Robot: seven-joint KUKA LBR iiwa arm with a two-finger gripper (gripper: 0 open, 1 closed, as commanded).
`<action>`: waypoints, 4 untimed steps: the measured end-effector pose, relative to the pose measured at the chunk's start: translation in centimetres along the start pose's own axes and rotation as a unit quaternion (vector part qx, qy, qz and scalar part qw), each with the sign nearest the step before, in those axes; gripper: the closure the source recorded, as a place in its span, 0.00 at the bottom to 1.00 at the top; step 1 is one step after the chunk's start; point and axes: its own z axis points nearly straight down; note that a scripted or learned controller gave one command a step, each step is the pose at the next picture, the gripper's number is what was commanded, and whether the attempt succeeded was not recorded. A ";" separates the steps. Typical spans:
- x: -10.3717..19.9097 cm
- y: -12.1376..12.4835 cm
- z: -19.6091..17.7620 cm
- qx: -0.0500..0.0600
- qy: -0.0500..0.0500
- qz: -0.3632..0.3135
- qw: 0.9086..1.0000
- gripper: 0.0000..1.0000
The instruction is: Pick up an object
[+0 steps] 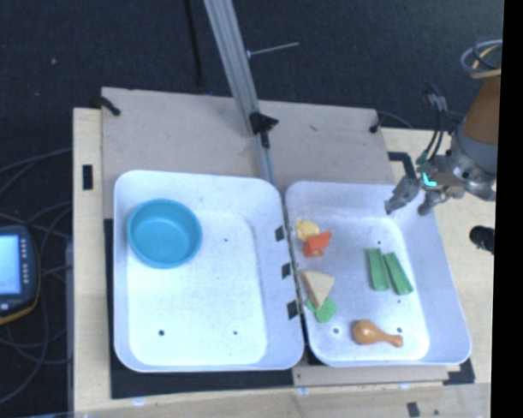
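- White right bin holds the toys: green sticks, an orange drumstick.
- The gripper hangs open over the bin's back edge, holding nothing (step: reaching).
- Next, I think: go down over one toy.

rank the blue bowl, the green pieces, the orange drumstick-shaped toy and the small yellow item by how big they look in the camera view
1. blue bowl, clearly largest
2. green pieces, taken as a pair
3. orange drumstick-shaped toy, close to the green pair, so that order is unsure
4. small yellow item, smallest
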 end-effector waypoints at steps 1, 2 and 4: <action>0.0 0.0 -0.1 -0.001 0.000 0.000 1.000 0.00; 0.8 0.3 5.0 0.001 0.000 -0.001 1.000 0.00; 1.4 0.1 12.6 0.001 -0.001 -0.001 1.000 0.00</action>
